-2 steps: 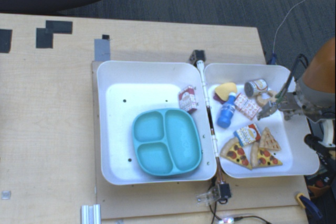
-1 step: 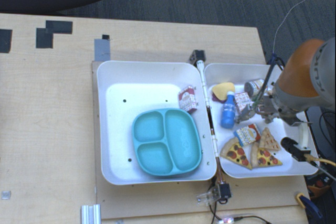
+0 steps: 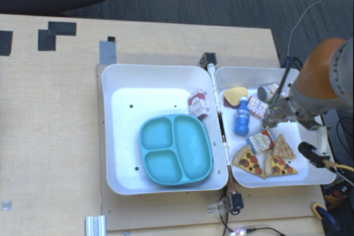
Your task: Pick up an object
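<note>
The pizza slices (image 3: 250, 162) lie at six o'clock in the right bin (image 3: 315, 177), with the gripper (image 3: 271, 121) low over a small carton (image 3: 260, 142) at centre, grip state indiscernible, seemingly the chosen target.

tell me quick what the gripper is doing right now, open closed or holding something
gripper: cannot be told; it sits low in the right bin among the small packets, beside the blue bottle.
</note>
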You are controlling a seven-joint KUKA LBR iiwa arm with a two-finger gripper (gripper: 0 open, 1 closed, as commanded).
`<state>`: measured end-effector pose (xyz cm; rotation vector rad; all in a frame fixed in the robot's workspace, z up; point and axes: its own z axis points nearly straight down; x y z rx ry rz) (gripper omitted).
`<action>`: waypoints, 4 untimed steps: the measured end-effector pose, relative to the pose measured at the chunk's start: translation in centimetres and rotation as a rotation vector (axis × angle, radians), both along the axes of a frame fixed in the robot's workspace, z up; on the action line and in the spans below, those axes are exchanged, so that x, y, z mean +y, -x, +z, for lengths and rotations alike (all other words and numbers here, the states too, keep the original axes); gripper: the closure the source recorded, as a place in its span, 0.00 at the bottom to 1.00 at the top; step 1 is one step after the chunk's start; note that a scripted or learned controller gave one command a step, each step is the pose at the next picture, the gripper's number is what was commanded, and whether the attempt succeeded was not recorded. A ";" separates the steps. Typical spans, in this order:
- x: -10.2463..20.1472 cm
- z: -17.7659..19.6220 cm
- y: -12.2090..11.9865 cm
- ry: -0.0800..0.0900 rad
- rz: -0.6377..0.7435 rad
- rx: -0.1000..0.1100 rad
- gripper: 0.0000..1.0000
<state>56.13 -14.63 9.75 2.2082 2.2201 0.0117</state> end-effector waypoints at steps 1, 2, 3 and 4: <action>0.0 0.0 0.0 0.000 0.000 0.000 0.00; 5.0 -1.0 0.2 0.001 -0.003 0.003 0.00; 5.1 0.0 0.0 0.001 -0.001 -0.002 1.00; 4.7 0.1 0.0 0.006 -0.004 -0.004 0.00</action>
